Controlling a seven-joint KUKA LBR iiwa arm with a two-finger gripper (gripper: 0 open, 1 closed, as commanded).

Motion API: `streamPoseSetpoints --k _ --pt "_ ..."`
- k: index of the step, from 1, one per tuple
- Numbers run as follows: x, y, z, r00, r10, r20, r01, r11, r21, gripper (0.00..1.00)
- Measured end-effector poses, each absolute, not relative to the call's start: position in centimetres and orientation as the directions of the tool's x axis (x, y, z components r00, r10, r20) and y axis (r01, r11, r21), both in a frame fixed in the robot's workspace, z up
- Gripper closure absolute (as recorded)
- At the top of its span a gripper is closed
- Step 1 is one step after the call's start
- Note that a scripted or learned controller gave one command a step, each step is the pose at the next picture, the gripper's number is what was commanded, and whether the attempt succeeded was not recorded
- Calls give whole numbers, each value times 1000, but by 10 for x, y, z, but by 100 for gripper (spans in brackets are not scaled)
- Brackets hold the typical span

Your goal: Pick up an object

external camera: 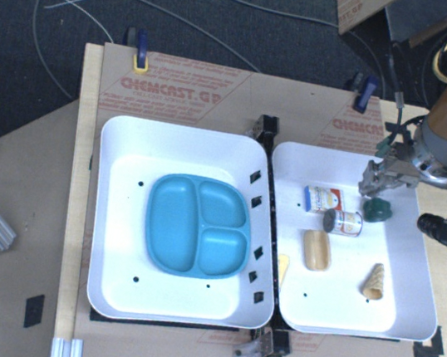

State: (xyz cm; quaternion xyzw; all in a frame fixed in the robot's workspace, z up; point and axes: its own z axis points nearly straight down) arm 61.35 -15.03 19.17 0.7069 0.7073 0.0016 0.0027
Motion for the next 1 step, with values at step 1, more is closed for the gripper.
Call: streamPoseSetpoints --k 1 --pt "615 -150 213 -1 1000 -1 1000 1 4 100"
